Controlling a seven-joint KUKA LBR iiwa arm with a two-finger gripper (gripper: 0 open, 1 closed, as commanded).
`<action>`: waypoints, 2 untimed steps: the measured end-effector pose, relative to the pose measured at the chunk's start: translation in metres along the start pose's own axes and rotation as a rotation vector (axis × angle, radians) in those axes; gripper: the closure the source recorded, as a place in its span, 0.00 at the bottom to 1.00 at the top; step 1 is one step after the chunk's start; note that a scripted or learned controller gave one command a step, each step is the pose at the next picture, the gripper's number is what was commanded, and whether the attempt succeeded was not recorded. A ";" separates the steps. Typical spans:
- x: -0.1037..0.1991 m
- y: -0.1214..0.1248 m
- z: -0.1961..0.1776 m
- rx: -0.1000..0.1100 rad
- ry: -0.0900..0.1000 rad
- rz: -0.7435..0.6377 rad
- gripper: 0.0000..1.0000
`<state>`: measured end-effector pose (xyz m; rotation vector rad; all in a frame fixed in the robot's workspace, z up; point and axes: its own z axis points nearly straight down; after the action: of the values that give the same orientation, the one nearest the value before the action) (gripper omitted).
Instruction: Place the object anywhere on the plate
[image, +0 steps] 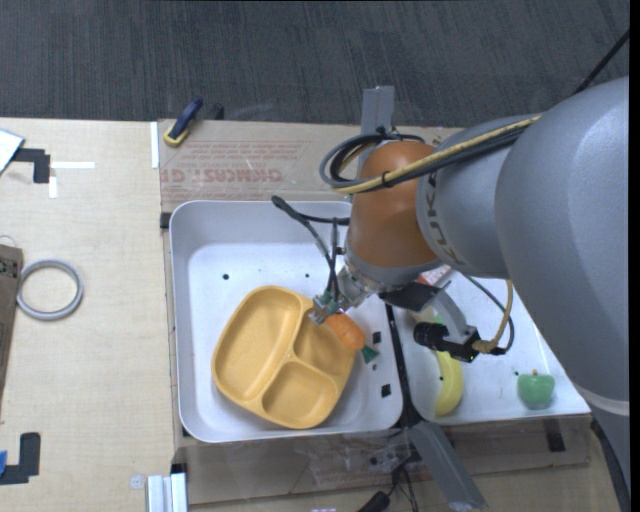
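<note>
Over the left bin (190, 300) we see our gripper (328, 308) low at the right edge of the yellow plate (275, 360), hung from the arm (520, 200) that reaches in from the right. A small orange object (345, 331) lies just below and right of the fingertips, touching the plate's right rim or resting on it; we cannot tell which. Whether the claw is released or clenched we cannot tell, since the wrist and cables crowd that spot, and we do not see the orange object between the fingers. The plate has three compartments and sits tilted in the lower middle of the bin. Beside it, on the bin floor, lies a small green scrap (371, 352).

Across in the right bin (560, 405) we see a banana (448, 385) near the dividing wall and a green apple (535, 389) near the right side, well apart from each other. Off to the left, on the bench (90, 400), lies a tape ring (48, 289).
</note>
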<state>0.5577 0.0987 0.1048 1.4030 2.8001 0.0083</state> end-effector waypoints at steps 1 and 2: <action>0.018 0.078 -0.091 0.013 0.005 0.127 1.00; 0.006 0.134 -0.159 0.012 0.004 0.073 1.00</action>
<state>0.6597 0.1839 0.2650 1.5083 2.7557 -0.0052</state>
